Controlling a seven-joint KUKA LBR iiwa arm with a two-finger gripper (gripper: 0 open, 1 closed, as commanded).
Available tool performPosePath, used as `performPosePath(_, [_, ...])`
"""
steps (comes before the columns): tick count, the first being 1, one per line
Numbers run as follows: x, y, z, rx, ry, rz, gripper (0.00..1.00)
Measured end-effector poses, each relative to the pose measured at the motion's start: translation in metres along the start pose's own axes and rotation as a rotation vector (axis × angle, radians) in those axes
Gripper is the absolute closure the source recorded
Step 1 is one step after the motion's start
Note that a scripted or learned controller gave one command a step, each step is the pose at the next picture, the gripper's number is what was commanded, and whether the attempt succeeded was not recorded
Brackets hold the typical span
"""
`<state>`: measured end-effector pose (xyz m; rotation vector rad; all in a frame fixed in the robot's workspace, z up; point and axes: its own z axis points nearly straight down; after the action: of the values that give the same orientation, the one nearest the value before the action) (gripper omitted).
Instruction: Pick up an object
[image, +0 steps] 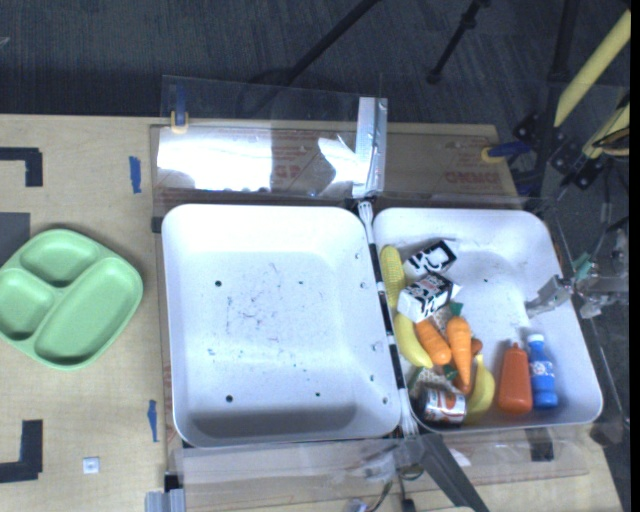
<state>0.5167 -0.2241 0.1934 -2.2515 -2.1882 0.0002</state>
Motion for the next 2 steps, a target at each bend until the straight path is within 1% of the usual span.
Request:
performPosePath(1, [0.003,-0.022,0.023,0.0,0.001,-0.181,0.0])
performPosePath(2, [-0.002,-0.037,-0.021,-0.004,-0.003,-0.153,0.0])
